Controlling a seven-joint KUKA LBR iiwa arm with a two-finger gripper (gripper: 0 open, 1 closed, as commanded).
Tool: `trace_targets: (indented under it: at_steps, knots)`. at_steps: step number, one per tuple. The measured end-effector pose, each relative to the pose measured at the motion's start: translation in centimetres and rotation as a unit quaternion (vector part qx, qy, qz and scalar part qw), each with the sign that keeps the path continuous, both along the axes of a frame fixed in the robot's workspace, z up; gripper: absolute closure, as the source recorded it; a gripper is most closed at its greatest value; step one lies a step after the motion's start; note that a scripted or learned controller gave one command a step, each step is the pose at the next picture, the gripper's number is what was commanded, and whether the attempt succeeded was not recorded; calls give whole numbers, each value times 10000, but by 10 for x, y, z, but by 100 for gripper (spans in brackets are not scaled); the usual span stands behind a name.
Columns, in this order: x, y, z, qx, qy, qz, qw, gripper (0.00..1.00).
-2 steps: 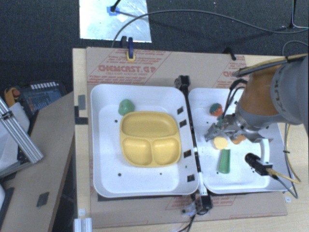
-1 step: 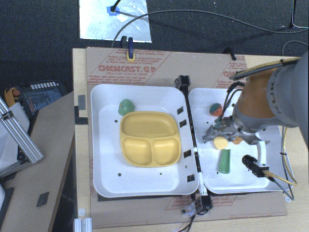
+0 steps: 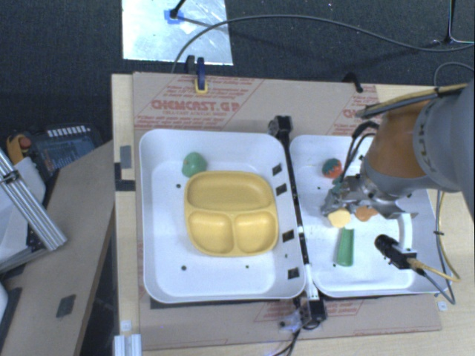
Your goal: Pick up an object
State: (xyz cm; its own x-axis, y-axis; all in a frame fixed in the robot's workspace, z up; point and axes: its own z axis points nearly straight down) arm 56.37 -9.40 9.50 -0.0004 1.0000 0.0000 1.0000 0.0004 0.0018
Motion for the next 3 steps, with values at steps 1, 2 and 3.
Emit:
trace_targets:
  at_steps: [1,2,3]
  knots:
    - [9,3,46,-3,-9,17,10000,100]
    - [14,7,110,-5,-29,23,10000,100]
    - [20,9,155,-5,-24,27,10000,100]
